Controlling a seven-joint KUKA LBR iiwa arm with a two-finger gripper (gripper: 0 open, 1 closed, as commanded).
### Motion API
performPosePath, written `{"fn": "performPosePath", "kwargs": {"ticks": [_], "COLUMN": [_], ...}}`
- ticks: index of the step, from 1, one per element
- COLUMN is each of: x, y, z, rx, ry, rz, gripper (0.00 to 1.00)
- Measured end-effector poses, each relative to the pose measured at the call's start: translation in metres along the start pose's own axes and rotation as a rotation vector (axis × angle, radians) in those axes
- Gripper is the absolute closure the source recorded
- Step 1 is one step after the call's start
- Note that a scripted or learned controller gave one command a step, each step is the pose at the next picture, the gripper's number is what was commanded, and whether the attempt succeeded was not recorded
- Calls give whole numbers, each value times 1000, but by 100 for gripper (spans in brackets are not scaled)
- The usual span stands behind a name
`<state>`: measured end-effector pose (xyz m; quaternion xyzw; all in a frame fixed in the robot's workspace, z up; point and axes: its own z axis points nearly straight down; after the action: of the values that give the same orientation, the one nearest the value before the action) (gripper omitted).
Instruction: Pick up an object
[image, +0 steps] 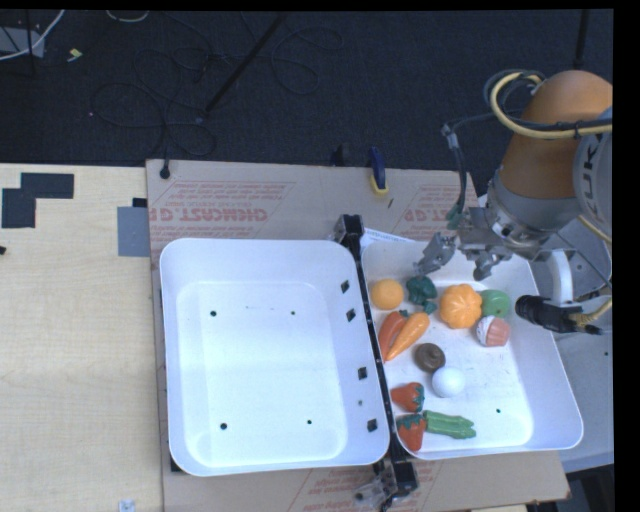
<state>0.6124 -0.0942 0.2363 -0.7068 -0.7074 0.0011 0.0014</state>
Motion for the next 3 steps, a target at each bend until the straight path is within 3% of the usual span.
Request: {"fn": "performPosePath", "kwargs": {"ticks": [1, 2, 3], "x": [-36, -75, -120], "y": [-31, 11, 28], "z": [139, 151, 134], "rx": [3, 26, 1], "ry": [3, 5, 0], "rz": [5, 4, 2], "gripper": [0, 0, 0]}}
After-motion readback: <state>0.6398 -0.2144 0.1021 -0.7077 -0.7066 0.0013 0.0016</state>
